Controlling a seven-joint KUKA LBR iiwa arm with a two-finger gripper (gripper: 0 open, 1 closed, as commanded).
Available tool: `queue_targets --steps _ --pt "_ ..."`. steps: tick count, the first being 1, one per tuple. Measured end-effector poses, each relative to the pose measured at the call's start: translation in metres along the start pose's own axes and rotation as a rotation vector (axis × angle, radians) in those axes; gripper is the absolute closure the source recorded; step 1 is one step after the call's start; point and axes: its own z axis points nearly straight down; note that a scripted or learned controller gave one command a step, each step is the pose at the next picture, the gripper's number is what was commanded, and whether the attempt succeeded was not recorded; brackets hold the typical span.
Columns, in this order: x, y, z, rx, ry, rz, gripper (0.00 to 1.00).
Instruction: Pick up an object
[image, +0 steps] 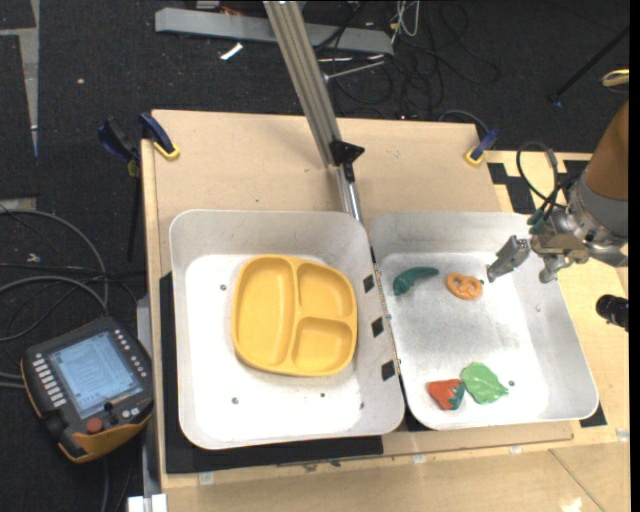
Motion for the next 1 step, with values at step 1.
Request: queue_targets --steps 1 --pt "-0.0052 0.0005 0.0452 0.0 0.0 0.001 0.0"
